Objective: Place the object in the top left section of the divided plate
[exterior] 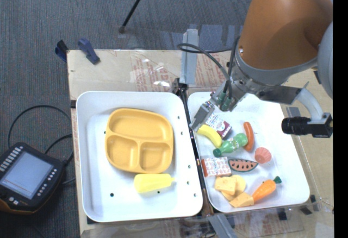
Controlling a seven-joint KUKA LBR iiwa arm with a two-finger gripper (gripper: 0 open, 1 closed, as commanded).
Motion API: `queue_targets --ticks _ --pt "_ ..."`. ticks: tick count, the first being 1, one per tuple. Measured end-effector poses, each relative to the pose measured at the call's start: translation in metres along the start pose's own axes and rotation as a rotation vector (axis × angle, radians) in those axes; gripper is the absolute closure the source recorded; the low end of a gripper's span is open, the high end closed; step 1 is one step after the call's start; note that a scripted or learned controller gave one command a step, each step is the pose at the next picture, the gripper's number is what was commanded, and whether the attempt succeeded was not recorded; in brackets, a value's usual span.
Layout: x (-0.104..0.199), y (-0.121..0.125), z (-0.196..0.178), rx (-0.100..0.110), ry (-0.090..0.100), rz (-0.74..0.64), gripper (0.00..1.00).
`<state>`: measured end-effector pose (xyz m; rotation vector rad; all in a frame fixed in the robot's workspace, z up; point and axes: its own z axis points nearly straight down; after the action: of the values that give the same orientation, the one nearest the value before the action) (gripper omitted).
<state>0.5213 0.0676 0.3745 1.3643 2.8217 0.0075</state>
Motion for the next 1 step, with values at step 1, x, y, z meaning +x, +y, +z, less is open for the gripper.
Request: queue_targets --ticks 1 --pt "0.0719 -0.0053 0.1212 0.019 0.011 -0.088 0.00"
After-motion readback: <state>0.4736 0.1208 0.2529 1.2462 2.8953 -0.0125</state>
